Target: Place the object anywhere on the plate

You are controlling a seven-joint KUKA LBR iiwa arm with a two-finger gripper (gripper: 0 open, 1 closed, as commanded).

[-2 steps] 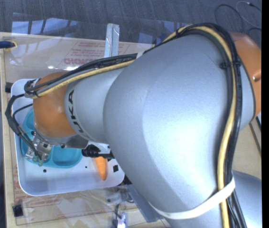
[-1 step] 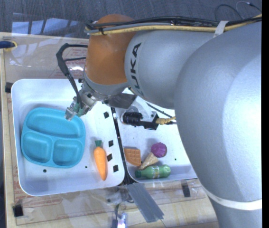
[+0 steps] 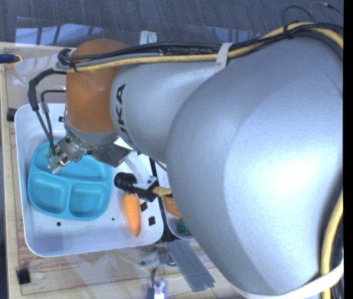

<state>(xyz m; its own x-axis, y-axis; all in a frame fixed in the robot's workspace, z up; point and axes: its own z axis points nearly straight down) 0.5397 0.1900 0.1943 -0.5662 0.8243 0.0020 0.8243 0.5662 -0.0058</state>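
From the camera view: the gripper (image 3: 56, 159) hangs over the blue plate (image 3: 70, 192) — whether it grips anything I cannot tell; the carrot (image 3: 132, 214) lies beside the plate in the white bin (image 3: 89, 238) — probably light, stiff, smooth; grasp mid-length.

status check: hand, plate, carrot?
Hand low over the blue plate, top-left compartment. Carrot lying in the white bin, right of the plate, not on it. Arm hides much of the bench.
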